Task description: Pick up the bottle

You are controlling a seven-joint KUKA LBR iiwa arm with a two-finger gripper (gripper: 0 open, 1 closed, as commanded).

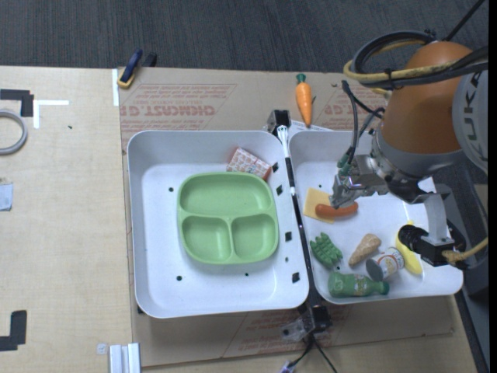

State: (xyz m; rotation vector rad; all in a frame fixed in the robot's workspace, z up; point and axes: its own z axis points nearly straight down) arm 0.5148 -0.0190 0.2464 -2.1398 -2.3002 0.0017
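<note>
One gripper (345,194), finger state indiscernible, right of centre over sausage (338,210); bottle (357,286) lower right, crowded; wrong-item grab likely.

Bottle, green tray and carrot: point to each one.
Bottle (357,286), camera view: middle of its green body, lying on its side.
Green tray (227,194), camera view: floor of its large compartment.
Carrot (304,99), camera view: its orange body.

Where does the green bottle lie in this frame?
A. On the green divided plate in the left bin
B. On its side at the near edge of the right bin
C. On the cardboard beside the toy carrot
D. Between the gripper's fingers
B: the green bottle lies on its side along the near wall of the right bin, below the gripper.
</note>
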